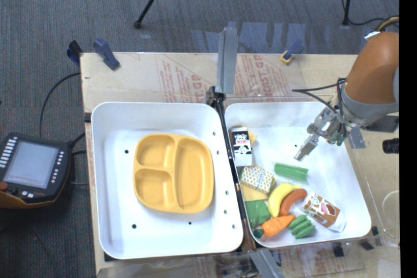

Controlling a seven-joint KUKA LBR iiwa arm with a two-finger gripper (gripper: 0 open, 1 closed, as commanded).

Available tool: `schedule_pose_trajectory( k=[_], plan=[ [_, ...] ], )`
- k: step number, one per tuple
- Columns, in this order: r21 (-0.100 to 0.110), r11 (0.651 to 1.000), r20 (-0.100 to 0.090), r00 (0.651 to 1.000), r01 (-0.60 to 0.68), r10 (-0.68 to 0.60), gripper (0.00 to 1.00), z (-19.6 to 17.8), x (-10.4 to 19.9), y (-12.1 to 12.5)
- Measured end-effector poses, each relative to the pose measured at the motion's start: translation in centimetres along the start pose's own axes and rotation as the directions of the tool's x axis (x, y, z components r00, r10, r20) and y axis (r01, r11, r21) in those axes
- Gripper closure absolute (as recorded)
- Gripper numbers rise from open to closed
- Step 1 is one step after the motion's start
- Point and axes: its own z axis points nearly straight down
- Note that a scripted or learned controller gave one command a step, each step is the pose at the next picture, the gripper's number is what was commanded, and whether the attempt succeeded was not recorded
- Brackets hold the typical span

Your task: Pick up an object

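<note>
Risk: tool (pixel 305 152) above right bin (pixel 357 174), nothing gripped, can't tell its spread.
I'd expect a miss on green stick (pixel 290 172); clutter toward bin's front edge crowds any grasp.

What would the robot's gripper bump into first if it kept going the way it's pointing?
Probably the green celery stick. The gripper points down and to the left in the camera view, and the celery lies just below its tip on the right bin's floor. Depth is hard to judge, so it might touch bare floor first.
</note>
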Motion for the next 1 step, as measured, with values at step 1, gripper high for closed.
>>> schedule_pose_trajectory(
  k=[1],
  plan=[
    [0.006,0.945,-0.006,0.945,-0.327,0.327,0.00,3.72,1.24,3.46]
  ],
)
